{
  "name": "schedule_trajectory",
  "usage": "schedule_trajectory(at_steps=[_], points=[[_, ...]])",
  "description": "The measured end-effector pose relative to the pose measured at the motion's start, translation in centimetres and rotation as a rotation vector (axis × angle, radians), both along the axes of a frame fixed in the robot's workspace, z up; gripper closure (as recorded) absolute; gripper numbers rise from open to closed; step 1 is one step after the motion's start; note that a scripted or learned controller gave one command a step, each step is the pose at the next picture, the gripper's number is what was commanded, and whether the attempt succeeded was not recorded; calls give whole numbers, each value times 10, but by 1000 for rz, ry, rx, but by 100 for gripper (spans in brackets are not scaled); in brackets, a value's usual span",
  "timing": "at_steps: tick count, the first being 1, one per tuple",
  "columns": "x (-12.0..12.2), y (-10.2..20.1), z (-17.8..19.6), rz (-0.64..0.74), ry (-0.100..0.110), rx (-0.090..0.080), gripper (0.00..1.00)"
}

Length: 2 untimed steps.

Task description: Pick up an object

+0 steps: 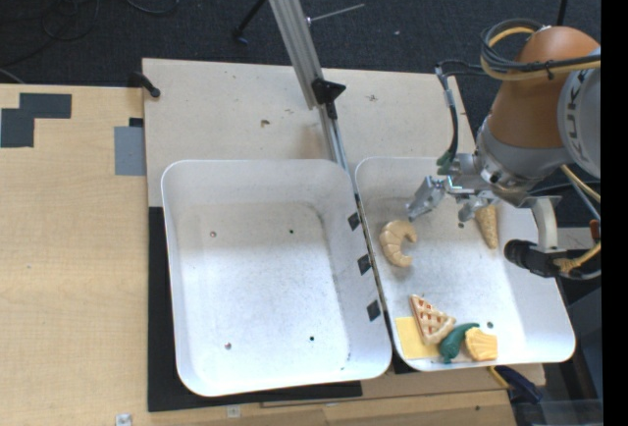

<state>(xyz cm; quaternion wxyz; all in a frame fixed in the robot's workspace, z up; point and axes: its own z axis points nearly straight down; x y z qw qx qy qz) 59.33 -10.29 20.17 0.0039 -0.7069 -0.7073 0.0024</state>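
Presently, gripper over right bin, fingers spread apart and grasping nothing, croissant just below-left, waffle wedge near front rim.

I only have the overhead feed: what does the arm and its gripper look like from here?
The arm is grey with a rounded orange band above the wrist. Yellow and black cables loop around that band, and a thin cable runs down its left side. The gripper is small, metallic silver-grey with dark parts.

Tan croissant flat in right bin, waffle wedge, green piece and yellow chunk near its front edge.
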Motion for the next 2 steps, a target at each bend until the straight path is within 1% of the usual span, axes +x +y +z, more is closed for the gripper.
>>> schedule_trajectory(at_steps=[1,2], points=[[1,-1,3,-2,-6,-1,0],[7,0,-44,-2,-1,-1,0]])
